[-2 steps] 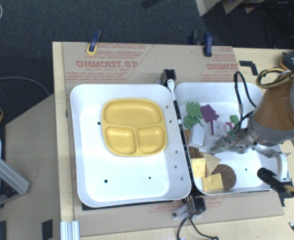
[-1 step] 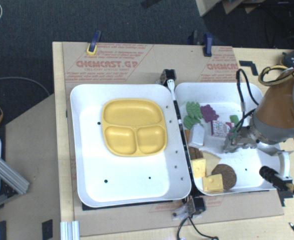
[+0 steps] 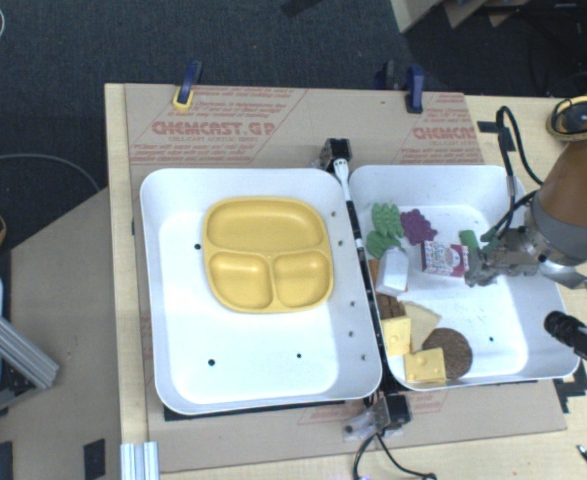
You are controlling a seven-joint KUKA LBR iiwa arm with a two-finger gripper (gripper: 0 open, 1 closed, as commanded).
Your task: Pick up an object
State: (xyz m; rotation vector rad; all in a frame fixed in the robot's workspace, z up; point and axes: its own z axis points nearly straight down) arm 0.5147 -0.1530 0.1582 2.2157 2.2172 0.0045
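Leftward, a yellow divided plate [image 3: 268, 253] is seen in the left bin [image 3: 173, 298]. Smaller items, a pink-labelled packet [image 3: 439, 258] among them, are gathered in the right bin [image 3: 503, 353]. The gripper [image 3: 481, 270] is lowered just beside that packet; its grip cannot be told.

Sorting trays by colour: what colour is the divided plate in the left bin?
Yellow; the divided plate shows clearly in the camera view.

A robotics lab or test cell was suggested. Two white bins [image 3: 163, 268] were set on a cardboard-covered bench [image 3: 123, 168], the sheet held by clamps [image 3: 185, 86]. Loose cables [image 3: 33, 158] were trailed over dark carpet [image 3: 73, 28], and what was probably an aluminium frame rail [image 3: 13, 343] was seen at left.
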